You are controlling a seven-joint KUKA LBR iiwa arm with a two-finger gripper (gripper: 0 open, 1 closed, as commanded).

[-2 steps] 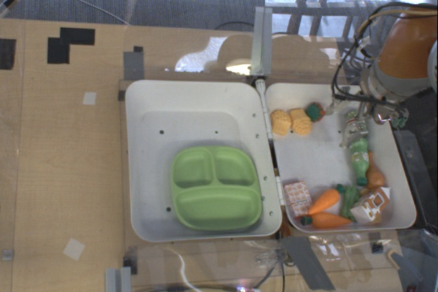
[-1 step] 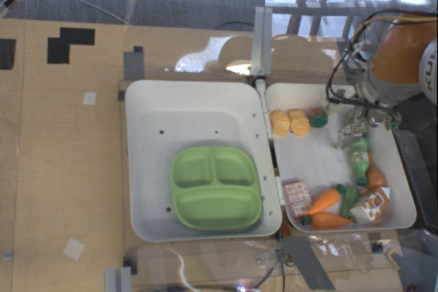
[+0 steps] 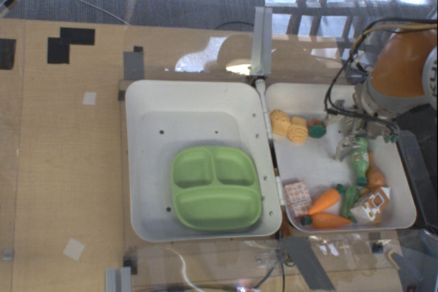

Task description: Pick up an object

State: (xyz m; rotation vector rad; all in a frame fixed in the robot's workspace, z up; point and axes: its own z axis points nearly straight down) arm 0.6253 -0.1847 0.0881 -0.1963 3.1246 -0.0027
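Camera view: two white bins sit side by side on the bench. The left bin (image 3: 147, 113) holds a green divided plate (image 3: 216, 187). The right bin (image 3: 301, 161) holds the toy food items. Near its upper left lies a yellow corn cob (image 3: 288, 126), with a small red-and-green piece (image 3: 316, 128), possibly a tomato, just beside it. Along the lower edge lie a pink patterned packet (image 3: 297, 196), two orange carrots (image 3: 324, 202) (image 3: 331, 220), and an orange-and-white carton (image 3: 371, 204) at the lower right corner.

The arm (image 3: 404, 65) reaches in from the right. The gripper (image 3: 350, 145) is low in the right bin, in its right half. A green bottle-shaped item (image 3: 360, 167) lies directly below and touching or nearly touching the gripper end. Whether the jaws are spread or closed cannot be determined; metal parts and cabling blur together there, and no item is visibly clamped.

Task status, as a judgement: the approach phase appears complete, with the tool positioned at the cluster on the right side. The green bottle-shaped item is the likely target. Grasp and lift remain to be done; all items appear to rest on the bin floor.
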